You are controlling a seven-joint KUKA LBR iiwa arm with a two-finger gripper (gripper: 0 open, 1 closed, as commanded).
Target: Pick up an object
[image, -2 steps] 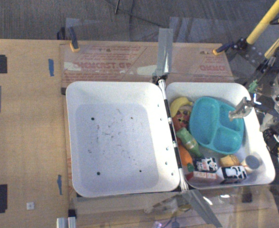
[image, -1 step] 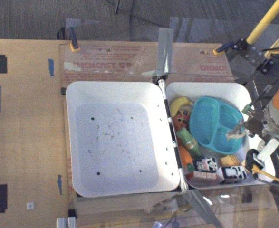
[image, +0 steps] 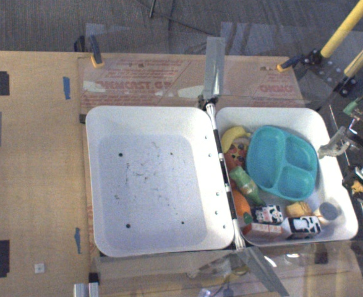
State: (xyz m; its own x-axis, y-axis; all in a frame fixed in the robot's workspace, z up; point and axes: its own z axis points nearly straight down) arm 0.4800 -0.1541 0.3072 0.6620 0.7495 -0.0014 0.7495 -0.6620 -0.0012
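The right bin (image: 339, 132) holds a heap of toys. A teal divided plate (image: 283, 163) lies tilted on top. To its left are a yellow banana (image: 233, 136), an orange-red toy (image: 232, 158) and a green bottle (image: 245, 185). Along the near wall lie an orange piece (image: 242, 206), a black-and-white cow-patterned box (image: 268, 214), a second cow-patterned item (image: 303, 226), a tan piece (image: 298, 208) and a grey disc (image: 329, 211). My gripper (image: 331, 147) shows as a small grey metal part over the bin's right rim, beside the plate and apart from it.
The left bin (image: 104, 166) shows only dark specks on its floor. A metal divider (image: 214, 73) stands behind the gap between the bins. Yellow bars and black clamps (image: 329, 54) crowd the back right. Wooden bench (image: 26, 166) spreads to the left.
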